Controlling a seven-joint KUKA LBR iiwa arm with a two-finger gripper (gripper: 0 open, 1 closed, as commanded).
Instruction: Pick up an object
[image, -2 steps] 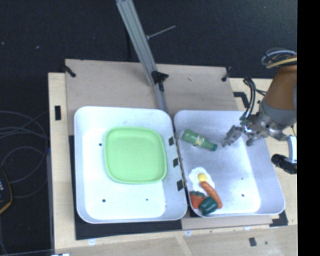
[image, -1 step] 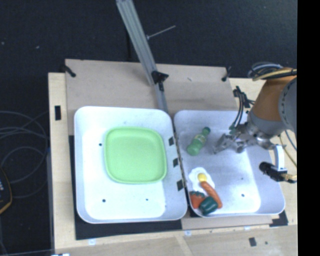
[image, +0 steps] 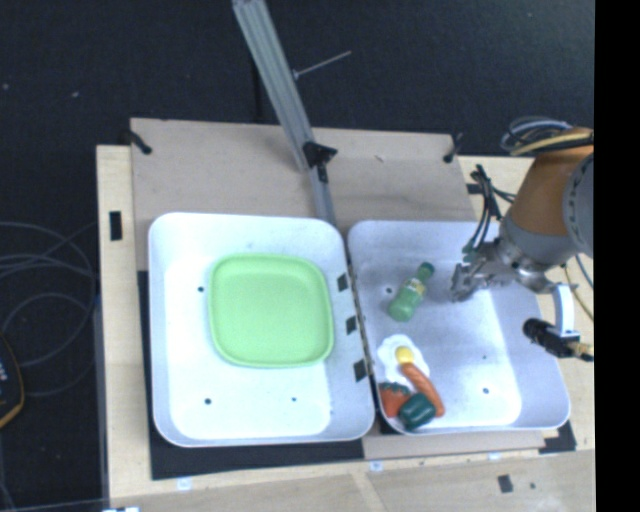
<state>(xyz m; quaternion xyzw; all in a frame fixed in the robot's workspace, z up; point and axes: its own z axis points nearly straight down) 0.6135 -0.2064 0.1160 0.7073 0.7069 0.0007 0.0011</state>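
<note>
Green plastic, by appearance, makes up the small bottle (image: 409, 296) lying on its side in the right bin (image: 500, 390), toward that bin's upper left. Judged light, rigid and smooth-walled; being round, it is likely to roll or skid if pressed off-centre. Best hold, in my judgement: across the wider body near its middle, jaws set square to its long axis, clear of the narrower darker cap end.

A cluster of small toy food pieces (image: 410, 385) sits at the right bin's lower left corner, packed together and harder to isolate. The left bin (image: 180, 400) carries a green plate (image: 270, 308).

The gripper (image: 462, 283) hangs low over the right bin, just right of the bottle and apart from it, wrist reaching in from the right. Jaw state cannot be determined at this resolution; nothing is seen between them.
</note>
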